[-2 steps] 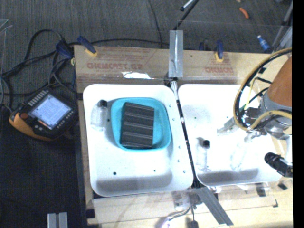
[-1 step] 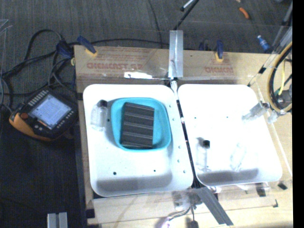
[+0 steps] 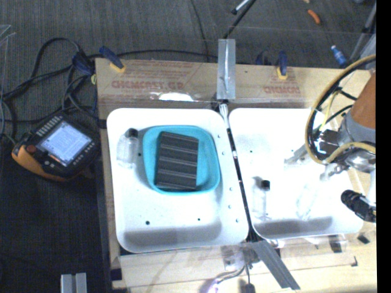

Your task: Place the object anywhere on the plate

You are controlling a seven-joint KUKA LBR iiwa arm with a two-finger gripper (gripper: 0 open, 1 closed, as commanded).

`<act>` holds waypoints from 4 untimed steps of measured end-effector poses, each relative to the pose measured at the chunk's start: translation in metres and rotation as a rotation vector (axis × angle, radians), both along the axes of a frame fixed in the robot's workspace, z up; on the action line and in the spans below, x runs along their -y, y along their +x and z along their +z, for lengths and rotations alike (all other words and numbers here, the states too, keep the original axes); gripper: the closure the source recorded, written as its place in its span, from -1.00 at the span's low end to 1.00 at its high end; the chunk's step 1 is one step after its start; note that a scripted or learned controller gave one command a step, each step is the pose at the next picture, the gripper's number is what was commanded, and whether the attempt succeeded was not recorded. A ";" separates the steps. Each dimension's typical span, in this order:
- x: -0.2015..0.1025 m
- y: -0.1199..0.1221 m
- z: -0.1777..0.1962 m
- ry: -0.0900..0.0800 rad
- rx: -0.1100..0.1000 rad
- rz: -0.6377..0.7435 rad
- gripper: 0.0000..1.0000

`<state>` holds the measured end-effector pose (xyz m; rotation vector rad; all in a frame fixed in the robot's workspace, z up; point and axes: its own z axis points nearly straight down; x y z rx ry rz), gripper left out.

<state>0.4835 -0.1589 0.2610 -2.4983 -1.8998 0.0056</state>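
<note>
- blue plate [image 3: 211,163] sits in the left bin [image 3: 122,224], far left of the gripper [image 3: 342,163]; a dark ridged block [image 3: 177,160] already lies on it.
- clear bottle [image 3: 127,146] with a black cap lies in the same bin, just beside the plate's far edge, off it.
- second clear bottle [image 3: 263,195] lies in the right bin [image 3: 275,127], near the gripper's left.
- gripper hangs at the right bin's right edge; cannot tell its state, nothing visibly held.
- judgement: pick not done, placing not started.

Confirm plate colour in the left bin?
Light blue, a squarish plate with a dark grey ridged block lying on it. The camera view shows it clearly.
</note>
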 end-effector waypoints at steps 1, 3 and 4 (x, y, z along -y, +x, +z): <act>0.000 0.000 0.000 -0.001 0.000 -0.001 -1.00; -0.045 0.000 -0.019 -0.001 0.002 0.258 -1.00; 0.003 0.002 0.086 -0.003 0.003 0.290 -1.00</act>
